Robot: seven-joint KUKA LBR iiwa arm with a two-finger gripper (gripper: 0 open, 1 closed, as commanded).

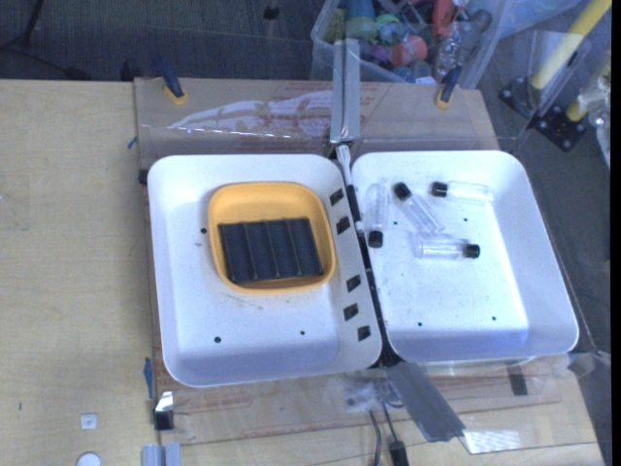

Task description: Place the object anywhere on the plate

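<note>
So two white bins are set side by side on the table [68, 260]. In the left bin [184, 338] a yellow plate [225, 205] is parked a bit toward the back, and a dark ribbed slab [270, 250] is already laid flat on it, covering most of the plate's middle. Over in the right bin [505, 309], four clear vials with black caps are scattered in the back half: one vial [374, 212] is tucked right against the divider between the bins, a second vial [419, 212] is lying at a slant just beside it, a third vial [466, 191] is laid near the back wall, and a fourth vial [441, 249] is lying crosswise nearer the middle. None of the vials is touching the plate; they're well apart from it. How far the end effector is open, or whether anything is held, can't be told here. A clear tub of colourful bits [408, 17] is parked behind the table.
</note>
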